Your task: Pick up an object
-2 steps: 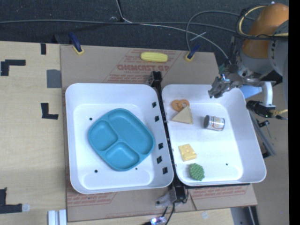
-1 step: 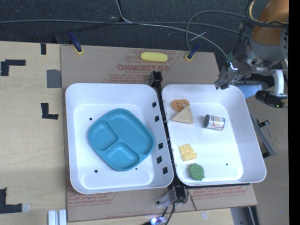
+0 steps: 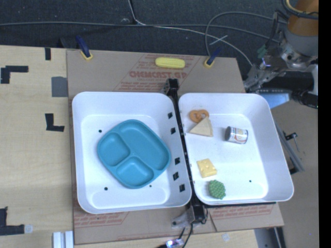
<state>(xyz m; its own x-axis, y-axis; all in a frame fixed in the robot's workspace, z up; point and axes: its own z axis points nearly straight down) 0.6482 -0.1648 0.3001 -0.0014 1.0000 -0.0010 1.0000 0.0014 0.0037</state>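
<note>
Arm w/ orange band sits at upper right, wrist and gripper [image 3: 269, 66] parked above and outside the right bin [image 3: 269, 154], over the bench corner. Gripper end is dark and cluttered w/ cables; how far it is open can't be told, and nothing is seen in it. Likely a standby pose: clear of the bins so the camera gets an unblocked look at the contents.

Right bin holds the candidates, all lying loose and apart except two:
- pretzel [image 3: 198, 115] near the top left corner, touching or just overlapping the pale wedge [image 3: 202, 128] below it. A crowded pair, prob. a poor first pick.
- small can [image 3: 236, 135] on its side, mid-bin, well apart from the rest. May roll if nudged.
- yellow cheese block [image 3: 207, 167] lower left, flat.
- green bumpy item [image 3: 217, 189] just below the cheese, near the front wall.

Left bin [image 3: 83, 138] carries a blue divided tray [image 3: 133, 153], set at a slant, compartments bare. Yellow banana-like item [image 3: 169, 62] lies on the cardboard behind the bins, out of play.

Judgement: pick not yet begun; the can or cheese looks the most isolated target.
</note>
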